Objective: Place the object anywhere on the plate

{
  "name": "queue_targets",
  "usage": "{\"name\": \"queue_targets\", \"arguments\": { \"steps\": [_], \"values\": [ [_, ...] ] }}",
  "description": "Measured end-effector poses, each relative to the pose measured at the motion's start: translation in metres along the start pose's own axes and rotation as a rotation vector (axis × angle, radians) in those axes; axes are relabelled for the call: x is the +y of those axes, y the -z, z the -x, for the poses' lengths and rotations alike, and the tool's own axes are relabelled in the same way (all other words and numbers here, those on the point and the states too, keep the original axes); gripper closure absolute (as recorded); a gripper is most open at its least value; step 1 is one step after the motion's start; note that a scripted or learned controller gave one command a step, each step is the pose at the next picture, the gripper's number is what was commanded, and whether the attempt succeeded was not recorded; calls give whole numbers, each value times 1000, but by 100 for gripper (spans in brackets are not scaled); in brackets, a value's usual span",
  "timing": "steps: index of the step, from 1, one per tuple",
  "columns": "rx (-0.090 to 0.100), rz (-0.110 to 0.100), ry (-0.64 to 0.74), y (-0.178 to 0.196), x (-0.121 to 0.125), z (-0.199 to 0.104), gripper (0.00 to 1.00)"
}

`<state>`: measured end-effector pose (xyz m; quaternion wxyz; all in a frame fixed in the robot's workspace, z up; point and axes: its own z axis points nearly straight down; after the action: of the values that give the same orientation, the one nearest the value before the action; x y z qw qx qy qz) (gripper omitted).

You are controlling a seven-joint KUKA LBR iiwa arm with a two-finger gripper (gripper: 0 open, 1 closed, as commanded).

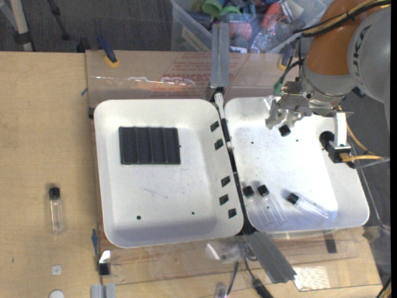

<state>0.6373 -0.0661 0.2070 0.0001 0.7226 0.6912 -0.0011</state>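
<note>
The plate (150, 146) is a black ribbed rectangle lying flat in the upper left of the left bin (124, 222). Three clear vials with black caps lie low in the right bin (347, 210): two side by side (248, 192) (262, 190) near the divider, and a third (293, 198) a little to their right. My gripper (282, 120) hangs over the upper middle of the right bin. A small black piece (285, 130), like a vial cap, shows right at its tip. Whether that piece is held or lies on the bin floor is unclear.
A row of black clips (224, 182) lines the divider between the bins. Another clear vial (56, 207) lies on the wooden bench far left. A clear tub (248, 11) of coloured items stands behind the bins. Cables and a black fitting (327, 139) hang by the wrist.
</note>
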Motion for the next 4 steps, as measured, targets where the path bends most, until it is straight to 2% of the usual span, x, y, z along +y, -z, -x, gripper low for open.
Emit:
{"name": "queue_targets", "arguments": {
  "steps": [1,2,3,4],
  "values": [
    [1,5,248,51,4,-67,100],
    [3,-4,-137,-18,-40,-77,100],
    [2,-3,-181,-24,-147,-133,100],
    [1,-4,-179,-57,-169,-212,100]
  ]
}}
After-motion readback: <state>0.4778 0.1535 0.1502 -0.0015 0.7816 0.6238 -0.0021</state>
